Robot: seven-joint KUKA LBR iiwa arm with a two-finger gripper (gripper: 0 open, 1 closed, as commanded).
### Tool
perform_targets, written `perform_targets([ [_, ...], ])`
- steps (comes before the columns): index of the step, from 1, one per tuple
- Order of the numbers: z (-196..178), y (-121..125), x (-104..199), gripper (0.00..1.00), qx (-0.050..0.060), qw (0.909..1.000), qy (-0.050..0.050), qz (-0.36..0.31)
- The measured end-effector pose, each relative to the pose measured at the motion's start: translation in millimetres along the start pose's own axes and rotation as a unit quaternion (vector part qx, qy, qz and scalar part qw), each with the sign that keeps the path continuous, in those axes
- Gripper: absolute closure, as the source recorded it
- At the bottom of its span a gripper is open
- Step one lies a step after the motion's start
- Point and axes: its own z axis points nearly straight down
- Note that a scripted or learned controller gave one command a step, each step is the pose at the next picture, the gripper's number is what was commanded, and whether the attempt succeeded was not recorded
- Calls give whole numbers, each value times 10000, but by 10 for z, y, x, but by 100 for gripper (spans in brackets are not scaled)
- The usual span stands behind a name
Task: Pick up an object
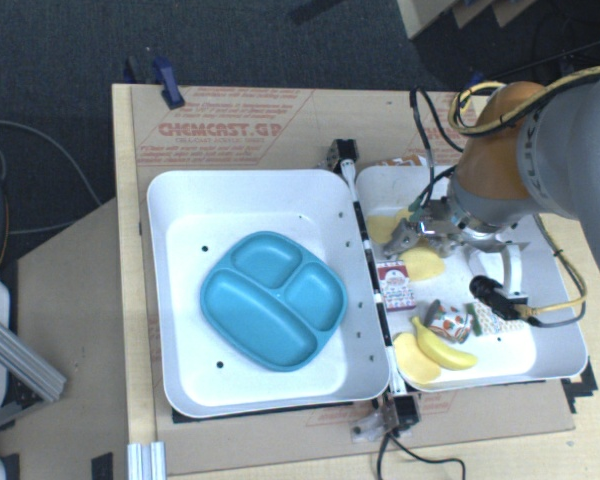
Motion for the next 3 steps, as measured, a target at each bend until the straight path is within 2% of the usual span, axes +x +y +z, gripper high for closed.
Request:
perform_targets([
  [1, -102, 6, 0, 100, -10, 10000, -2, 5],
  [2, -101, 5, 1, 0, -8, 10000, -1, 5],
  [3, -5, 703, -102, 0, -5, 10000, -4, -11],
])
